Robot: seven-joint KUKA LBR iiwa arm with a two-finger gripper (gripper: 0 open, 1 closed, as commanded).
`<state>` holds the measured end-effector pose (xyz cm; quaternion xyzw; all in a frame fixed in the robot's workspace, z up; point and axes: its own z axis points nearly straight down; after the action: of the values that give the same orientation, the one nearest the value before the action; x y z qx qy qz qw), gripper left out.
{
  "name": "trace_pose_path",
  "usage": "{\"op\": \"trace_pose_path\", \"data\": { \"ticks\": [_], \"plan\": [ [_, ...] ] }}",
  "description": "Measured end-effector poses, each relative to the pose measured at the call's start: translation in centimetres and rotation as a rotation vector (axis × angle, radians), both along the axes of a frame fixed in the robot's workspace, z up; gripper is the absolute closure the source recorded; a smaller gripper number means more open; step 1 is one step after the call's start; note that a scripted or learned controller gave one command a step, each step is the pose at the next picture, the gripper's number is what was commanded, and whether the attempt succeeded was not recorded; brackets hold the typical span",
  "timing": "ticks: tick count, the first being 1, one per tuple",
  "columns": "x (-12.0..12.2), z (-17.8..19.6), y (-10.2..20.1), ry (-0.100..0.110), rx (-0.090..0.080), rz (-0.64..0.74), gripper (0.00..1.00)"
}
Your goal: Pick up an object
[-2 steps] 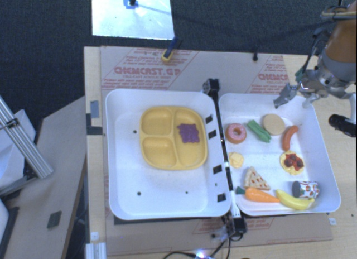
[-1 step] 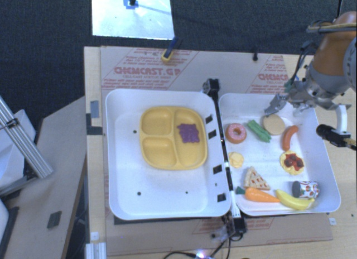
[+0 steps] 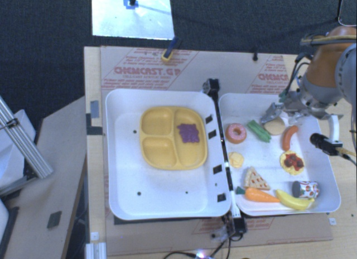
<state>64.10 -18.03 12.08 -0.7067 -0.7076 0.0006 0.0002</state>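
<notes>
My gripper hangs over the far part of the right bin, open, with nothing between its fingers. A beige bread-like piece lies just below it, with a green vegetable to the left and an orange sausage to the right. Further left sits a pink donut. Nearer the front lie a yellow chip, a round tart, a pizza slice, a carrot, a banana and a small can.
The left bin holds a yellow divided plate with a purple piece in its right compartment. A black divider runs between the bins. The arm's orange band is above the right bin's far corner.
</notes>
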Motion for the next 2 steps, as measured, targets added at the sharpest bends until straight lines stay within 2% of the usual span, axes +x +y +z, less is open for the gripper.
{"op": "trace_pose_path", "data": {
  "ticks": [1, 2],
  "plan": [
    [0.2, -3.4, 0.0, -0.006, 0.000, 0.001, 0.00],
    [0.6, -1.7, -0.1, -0.018, -0.005, 0.004, 1.00]
  ]
}}
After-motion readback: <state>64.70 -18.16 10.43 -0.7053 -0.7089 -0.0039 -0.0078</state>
